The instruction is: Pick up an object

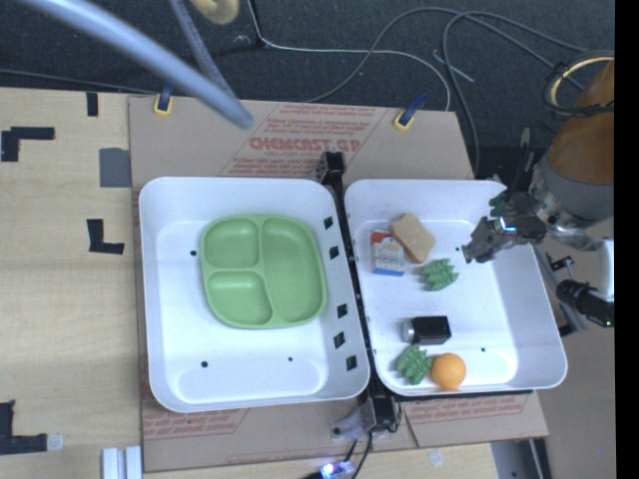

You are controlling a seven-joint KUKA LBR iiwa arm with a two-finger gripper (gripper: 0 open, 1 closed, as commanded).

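Seen from your fixed camera above the bench, the gripper [486, 239] hangs over the upper right part of the right bin [519, 307], reaching in from the right edge on a grey arm [579, 183] with an orange band. Its dark fingers point left and slightly downward, and you cannot tell from this angle whether they are spread or pressed together; nothing is visibly caught between them.

Look at the right bin and you find six small things. A tan block [412, 237] lies tilted near the bin's top, touching a small red and blue packet [386, 251] on its left. Just to the right of these and a little lower sits a green leafy toy [437, 274], the item nearest the gripper yet clearly apart from it. Lower down, a black rectangular object [429, 329] rests near the middle, and below it a second green toy [412, 363] sits just beside an orange ball [448, 370] near the front wall.

Turn to the left bin [165, 267] and you see a pale green divided plate [264, 270] with three compartments lying flat in its centre.

Both bins stand side by side on a brown cardboard sheet [300, 133] printed in red, laid over a wooden bench [60, 287].
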